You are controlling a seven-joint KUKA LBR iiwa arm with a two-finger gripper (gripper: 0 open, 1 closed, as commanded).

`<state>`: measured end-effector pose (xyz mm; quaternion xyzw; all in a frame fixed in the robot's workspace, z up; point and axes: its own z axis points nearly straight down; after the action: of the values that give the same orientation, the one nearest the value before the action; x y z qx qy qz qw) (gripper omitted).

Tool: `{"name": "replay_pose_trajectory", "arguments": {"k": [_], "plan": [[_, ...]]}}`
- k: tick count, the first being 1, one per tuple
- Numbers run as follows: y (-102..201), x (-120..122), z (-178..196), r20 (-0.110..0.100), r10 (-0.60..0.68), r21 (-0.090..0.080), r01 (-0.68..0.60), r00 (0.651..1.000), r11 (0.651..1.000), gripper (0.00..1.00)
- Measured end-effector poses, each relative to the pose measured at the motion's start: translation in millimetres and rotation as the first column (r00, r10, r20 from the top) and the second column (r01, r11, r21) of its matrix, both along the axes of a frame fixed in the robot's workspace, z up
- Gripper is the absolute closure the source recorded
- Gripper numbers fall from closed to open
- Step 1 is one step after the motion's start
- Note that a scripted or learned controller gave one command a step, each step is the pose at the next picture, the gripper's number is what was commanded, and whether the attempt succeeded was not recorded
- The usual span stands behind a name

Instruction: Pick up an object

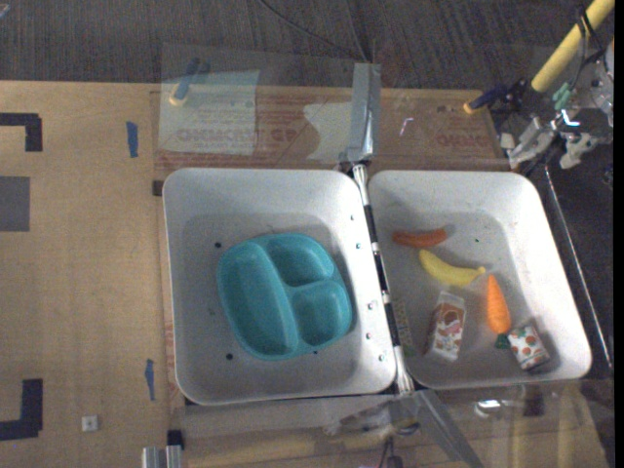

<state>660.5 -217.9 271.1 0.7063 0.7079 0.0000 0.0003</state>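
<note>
The right bin (517, 203) holds several small toy foods. A reddish sausage (421, 236) lies near its back left. Just in front of it lies a yellow banana (450, 268). An orange carrot (498, 305) lies lengthwise to the banana's right. A white juice carton (448, 327) lies flat near the front, and a smaller red-and-white carton (528, 347) rests in the front right corner. All of these lie apart from one another.
The left bin (190, 213) holds a teal divided plate (283, 295). A metal strip (375, 261) joins the two bins. A yellow pole (577, 35) and clamped hardware (546, 135) stand beyond the right bin's back right corner. A clear sheet (219, 115) lies behind the left bin.
</note>
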Motion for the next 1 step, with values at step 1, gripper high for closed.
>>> {"name": "replay_pose_trajectory", "arguments": {"k": [1], "plan": [[-4.6,-55.5,-96.0,-0.001,0.129,0.000,-0.129,0.992,0.992,0.00]]}}
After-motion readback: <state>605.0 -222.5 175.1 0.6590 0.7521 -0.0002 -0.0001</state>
